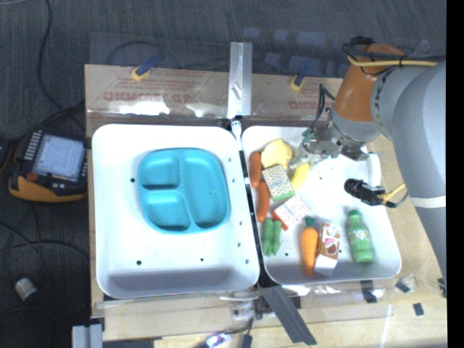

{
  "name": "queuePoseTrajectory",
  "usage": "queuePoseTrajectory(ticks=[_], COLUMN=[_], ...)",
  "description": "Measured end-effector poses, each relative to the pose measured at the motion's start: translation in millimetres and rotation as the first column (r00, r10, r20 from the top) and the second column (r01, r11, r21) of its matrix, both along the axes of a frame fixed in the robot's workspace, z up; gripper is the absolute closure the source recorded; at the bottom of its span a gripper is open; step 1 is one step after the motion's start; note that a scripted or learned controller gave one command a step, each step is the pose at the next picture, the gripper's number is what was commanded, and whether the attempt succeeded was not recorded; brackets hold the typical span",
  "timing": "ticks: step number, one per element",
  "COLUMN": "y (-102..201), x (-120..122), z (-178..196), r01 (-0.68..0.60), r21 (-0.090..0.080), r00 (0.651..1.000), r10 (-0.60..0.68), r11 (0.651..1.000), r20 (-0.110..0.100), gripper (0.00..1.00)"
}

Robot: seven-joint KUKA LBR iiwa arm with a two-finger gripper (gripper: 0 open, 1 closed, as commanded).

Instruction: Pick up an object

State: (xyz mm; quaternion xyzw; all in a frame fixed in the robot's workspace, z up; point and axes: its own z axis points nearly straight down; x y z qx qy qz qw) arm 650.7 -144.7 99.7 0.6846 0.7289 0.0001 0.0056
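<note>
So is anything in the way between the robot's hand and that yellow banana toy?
Nothing visible is. The end effector hangs over the far end of the right white plastic bin, just right of the small yellow banana toy. The round yellow-cream toy and checkered box sit on the banana's other side.

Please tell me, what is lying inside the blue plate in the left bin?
Nothing lies in the blue plate: its three compartments show bare blue. The plate itself sits in the left bin. What is under the plate cannot be seen, because the plate covers it.
</note>
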Motion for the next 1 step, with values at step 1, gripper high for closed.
queuePoseTrajectory(ticks=[1], y=[56.9], x=[-30.3], z=[104.7], r01=[0.069], r21=[0.007], r00=[0.998], r10=[-0.069], r11=[0.998], r20=[-0.010], gripper=[1.00])
